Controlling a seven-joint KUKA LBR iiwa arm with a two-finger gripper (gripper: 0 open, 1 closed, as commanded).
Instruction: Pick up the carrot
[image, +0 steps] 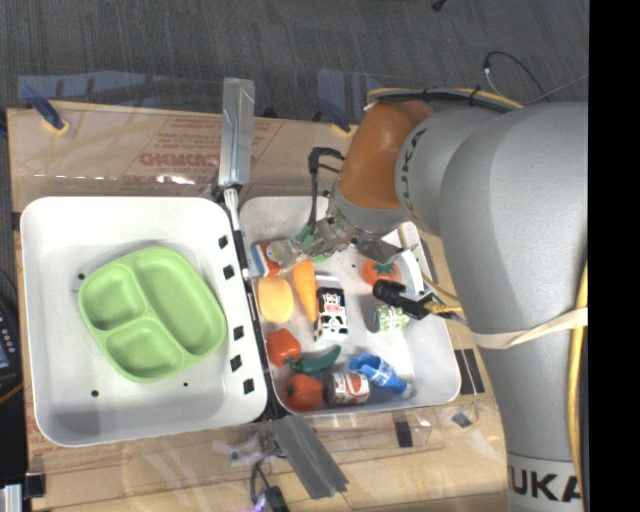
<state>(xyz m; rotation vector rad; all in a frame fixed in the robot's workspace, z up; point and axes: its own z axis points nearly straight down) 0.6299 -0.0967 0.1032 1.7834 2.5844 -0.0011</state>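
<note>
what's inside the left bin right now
A green divided plate lies in the left bin, with nothing visible in its three compartments. The bin floor beneath the plate is covered, so anything under it cannot be seen.

Left white bin (50, 300): a green divided plate (150, 312) with three compartments, lying flat near the centre. Right white bin (440, 365): a yellow lemon-like piece (274, 298) by the left wall; a small black-and-white cow-print carton (332, 311), upright; a red pepper (283, 346); a tomato with green stalk (305, 390) touching a tipped can (352, 387); a blue item (380, 371) just beside the can.
</note>
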